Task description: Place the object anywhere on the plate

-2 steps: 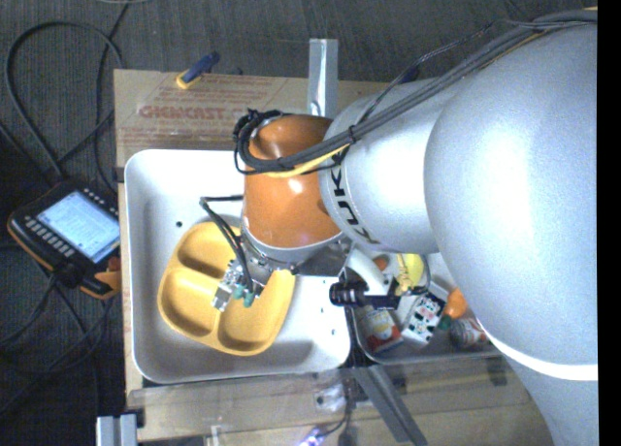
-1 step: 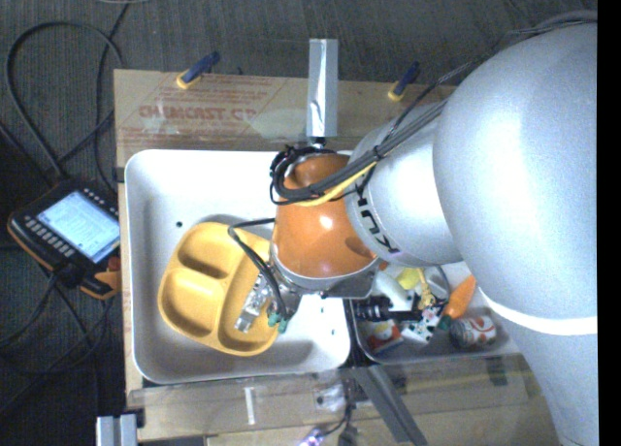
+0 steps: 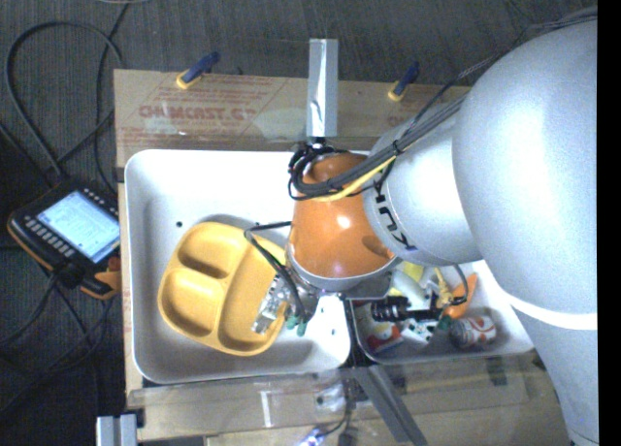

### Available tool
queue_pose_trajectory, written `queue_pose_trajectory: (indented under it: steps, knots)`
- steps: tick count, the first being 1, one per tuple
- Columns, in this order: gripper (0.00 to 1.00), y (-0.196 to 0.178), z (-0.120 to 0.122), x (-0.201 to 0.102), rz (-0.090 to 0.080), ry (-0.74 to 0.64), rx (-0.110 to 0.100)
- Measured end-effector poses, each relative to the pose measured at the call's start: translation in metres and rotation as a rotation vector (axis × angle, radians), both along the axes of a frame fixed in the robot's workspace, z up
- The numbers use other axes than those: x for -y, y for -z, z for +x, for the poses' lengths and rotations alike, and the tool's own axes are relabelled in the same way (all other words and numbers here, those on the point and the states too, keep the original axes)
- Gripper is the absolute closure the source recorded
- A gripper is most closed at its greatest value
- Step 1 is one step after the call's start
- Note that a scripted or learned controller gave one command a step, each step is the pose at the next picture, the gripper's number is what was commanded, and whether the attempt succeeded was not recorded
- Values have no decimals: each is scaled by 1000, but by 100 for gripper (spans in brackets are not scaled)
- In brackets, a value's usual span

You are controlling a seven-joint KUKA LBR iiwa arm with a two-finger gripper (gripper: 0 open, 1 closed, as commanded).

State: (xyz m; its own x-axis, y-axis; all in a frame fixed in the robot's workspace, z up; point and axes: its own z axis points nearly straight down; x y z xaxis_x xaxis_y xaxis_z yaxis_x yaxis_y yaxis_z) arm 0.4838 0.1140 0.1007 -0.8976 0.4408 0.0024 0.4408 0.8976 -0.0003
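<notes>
Gripper [image 3: 277,310] sits over the right rim of the plate [image 3: 209,284] in the left bin [image 3: 146,240]. Can't tell the claw's state, and can't make out any object in it; something green shows just right of the tip, unclear what. Object's position: not identifiable. My call: move further left so the drop lands in a compartment, not on the rim. Plate is yellow, glossy, rounded, with divided wells. Right bin [image 3: 505,337] holds mixed small items.
</notes>
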Motion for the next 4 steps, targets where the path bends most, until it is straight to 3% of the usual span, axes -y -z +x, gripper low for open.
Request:
queue_pose_trajectory:
  steps: [1, 2, 3, 4]
  knots:
    - [100, -100, -1, -84, -2, -24, -3]
    - [100, -255, 21, -120, -3, -392, 3]
    - [100, -198, 6, -77, -2, -546, -1]
    - [100, -38, 25, -31, 0, -336, -4]
